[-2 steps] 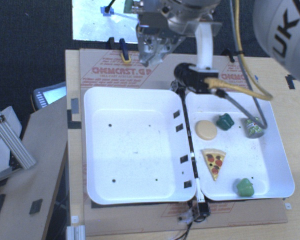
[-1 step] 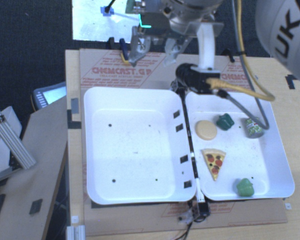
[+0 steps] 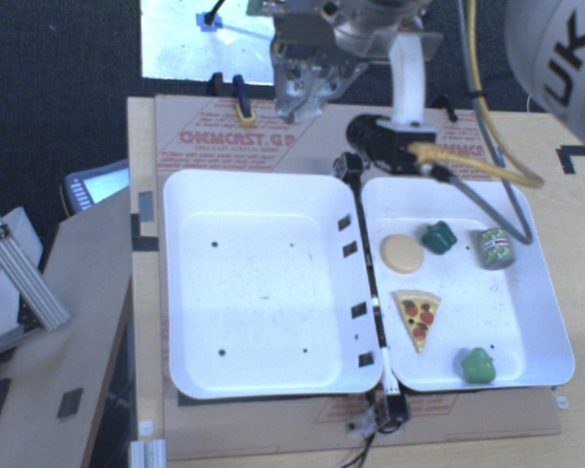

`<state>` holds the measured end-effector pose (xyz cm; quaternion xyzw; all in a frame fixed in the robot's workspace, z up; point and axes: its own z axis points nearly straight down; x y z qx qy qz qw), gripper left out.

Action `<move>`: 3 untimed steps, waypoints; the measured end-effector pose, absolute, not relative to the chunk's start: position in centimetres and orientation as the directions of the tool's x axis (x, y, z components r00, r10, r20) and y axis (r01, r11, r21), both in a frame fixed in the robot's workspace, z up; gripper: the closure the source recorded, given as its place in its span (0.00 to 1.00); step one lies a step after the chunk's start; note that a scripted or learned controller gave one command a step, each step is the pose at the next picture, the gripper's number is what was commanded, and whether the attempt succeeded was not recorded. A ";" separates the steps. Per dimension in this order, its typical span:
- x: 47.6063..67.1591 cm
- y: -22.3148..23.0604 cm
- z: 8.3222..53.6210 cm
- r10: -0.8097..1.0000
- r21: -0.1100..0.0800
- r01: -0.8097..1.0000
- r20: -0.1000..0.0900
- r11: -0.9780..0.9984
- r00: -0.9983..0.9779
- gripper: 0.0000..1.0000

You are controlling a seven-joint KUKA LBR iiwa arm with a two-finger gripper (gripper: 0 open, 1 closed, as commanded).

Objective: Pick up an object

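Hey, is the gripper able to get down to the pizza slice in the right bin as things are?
Probably yes. The pizza slice lies flat with open space around it; the gripper hangs beyond the bins' far edge, nothing between them.

Gripper (image 3: pixel 300 105) hung above bench's far edge, beyond left bin (image 3: pixel 263 369), right bin (image 3: pixel 536 300) held tan disc (image 3: pixel 403 253), pizza slice (image 3: pixel 417 317), dk green piece (image 3: pixel 438 237), small can (image 3: pixel 494 248), lt green pepper (image 3: pixel 478 365) nr front corner.
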<state>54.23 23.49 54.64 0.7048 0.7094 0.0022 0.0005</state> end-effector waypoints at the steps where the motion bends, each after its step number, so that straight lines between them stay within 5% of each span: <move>1: 54.2 23.5 54.6 1.000 0.003 1.000 0.002 0.007 -0.007 0.00; 2: 54.2 23.5 55.8 1.000 0.006 1.000 0.004 0.009 -0.009 1.00; 3: 54.2 23.5 55.7 1.000 0.005 1.000 0.003 0.009 -0.009 0.00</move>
